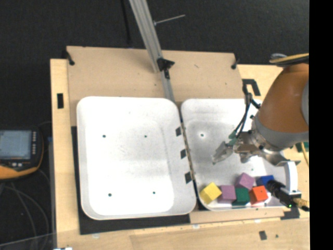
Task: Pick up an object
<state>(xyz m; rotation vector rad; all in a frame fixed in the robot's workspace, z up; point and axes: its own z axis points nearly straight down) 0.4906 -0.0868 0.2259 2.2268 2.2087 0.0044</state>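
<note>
Several small blocks lie along the front edge of the right bin (208, 116): a yellow block (211, 192), a purple block (228, 192), a green block (241, 195), an orange-red block (258, 194), a second purple block (245, 181) and a blue block (266, 180). My gripper (231, 154) hangs over the middle of the right bin, above and behind the blocks. Its fingers stand apart and nothing is between them. The grey and orange arm covers the bin's right side.
The left bin (99, 113) sits beside the right one, with black clips (183, 153) along the shared edge. A slanted metal rod (148, 30) rises from the back of the bench. A small screen device (18, 147) lies off the bench at far left.
</note>
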